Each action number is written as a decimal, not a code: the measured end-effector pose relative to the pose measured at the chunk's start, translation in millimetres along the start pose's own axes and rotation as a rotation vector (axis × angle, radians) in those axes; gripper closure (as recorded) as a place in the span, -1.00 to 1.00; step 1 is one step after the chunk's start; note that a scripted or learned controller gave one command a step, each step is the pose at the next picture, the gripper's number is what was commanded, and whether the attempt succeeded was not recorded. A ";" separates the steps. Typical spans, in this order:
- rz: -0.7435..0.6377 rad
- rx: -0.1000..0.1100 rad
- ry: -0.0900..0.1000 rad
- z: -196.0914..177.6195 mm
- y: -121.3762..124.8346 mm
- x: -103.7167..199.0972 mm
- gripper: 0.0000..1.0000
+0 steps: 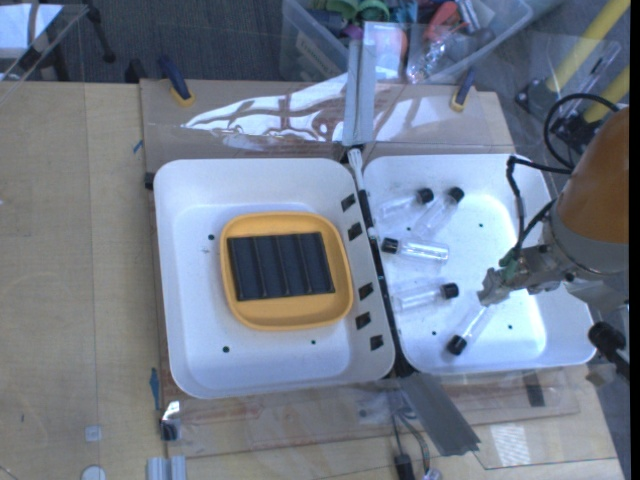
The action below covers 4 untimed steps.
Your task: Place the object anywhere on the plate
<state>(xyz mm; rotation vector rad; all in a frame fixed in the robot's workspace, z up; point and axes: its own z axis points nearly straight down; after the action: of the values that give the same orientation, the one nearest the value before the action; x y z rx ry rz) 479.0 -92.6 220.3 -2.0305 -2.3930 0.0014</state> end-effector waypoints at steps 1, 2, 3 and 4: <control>-0.069 0.000 0.000 36.7 2.8 17.6 1.00; -0.069 -0.001 0.000 36.6 2.8 17.6 -1.00; -0.168 -0.005 -0.003 21.5 10.8 -30.4 -1.00; -0.238 -0.004 -0.003 -11.5 19.0 -94.7 -1.00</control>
<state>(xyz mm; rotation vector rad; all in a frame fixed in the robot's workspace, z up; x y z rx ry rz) 513.2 -183.0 231.6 -1.7348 -2.6218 -0.0009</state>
